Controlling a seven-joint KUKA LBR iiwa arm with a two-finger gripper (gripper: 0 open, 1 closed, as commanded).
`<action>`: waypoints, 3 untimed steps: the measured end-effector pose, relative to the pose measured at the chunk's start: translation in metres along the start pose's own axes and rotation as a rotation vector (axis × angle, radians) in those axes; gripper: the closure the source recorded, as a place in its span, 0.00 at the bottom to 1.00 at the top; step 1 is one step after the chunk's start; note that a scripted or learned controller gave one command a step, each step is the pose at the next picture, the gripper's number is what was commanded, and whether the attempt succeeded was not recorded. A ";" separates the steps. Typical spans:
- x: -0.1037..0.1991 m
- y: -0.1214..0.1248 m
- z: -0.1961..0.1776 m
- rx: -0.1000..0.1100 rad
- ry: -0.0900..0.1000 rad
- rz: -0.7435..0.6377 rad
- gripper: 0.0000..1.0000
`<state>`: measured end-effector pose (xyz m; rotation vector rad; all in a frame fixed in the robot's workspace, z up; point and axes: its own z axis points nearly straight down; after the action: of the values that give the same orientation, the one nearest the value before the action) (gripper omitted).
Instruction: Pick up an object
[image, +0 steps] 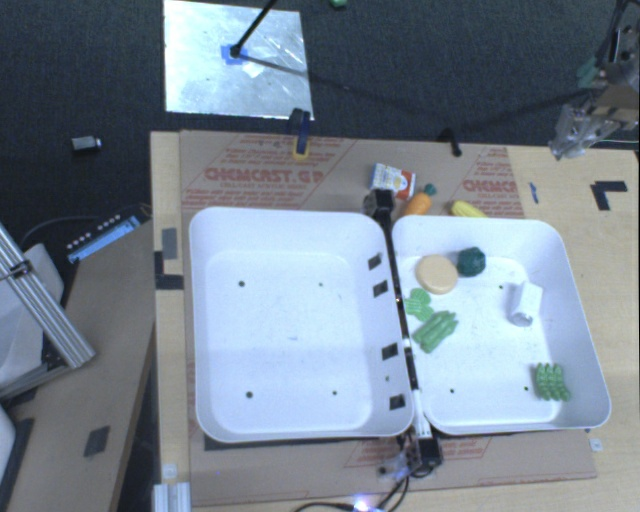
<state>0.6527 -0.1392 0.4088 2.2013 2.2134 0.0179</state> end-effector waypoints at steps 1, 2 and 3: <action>-0.072 0.016 -0.002 0.016 0.002 0.008 1.00; -0.067 0.017 -0.061 0.013 0.003 0.001 1.00; -0.067 0.010 -0.131 0.012 0.002 0.000 1.00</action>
<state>0.6599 -0.2056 0.5407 2.2081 2.2205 0.0076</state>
